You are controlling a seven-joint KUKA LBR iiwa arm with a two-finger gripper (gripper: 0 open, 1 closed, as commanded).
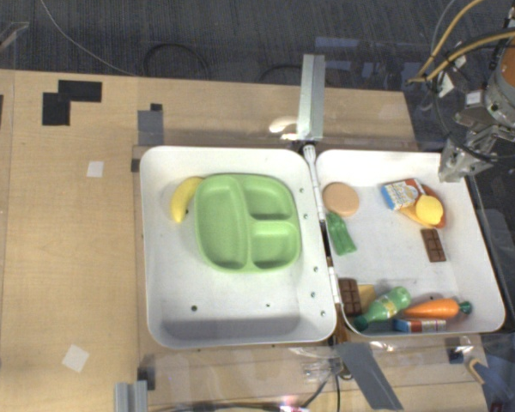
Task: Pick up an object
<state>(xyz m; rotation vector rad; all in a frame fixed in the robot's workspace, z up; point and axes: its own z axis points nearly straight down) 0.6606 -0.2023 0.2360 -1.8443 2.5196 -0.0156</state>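
The bench (60,256) fills the left and centre of the frame, a pale wooden surface with black patches in its upper left. Two white bins sit on it side by side at centre. The left bin (232,324) holds a green tray (245,221) with three compartments, lying in the bin's upper half. A banana (184,198) lies just beside the tray's upper left edge, touching it.

The right bin (378,239) holds the smaller things. A tan disc (341,199) lies in its upper left corner, with a green packet (340,234) just below it, close to the dividing wall. In the upper right of this bin a blue and white carton (400,194) touches a lemon (428,209); a brown bar (434,245) lies just below them. Along the bottom edge lie a chocolate block (350,296), a green bottle (384,305) and a carrot (436,308), close together.

The arm (508,93) stands at the upper right of the frame with yellow cables looping above it. The gripper (460,157) hangs over the right bin's upper right corner, well apart from the objects; whether it is spread or closed I cannot tell.
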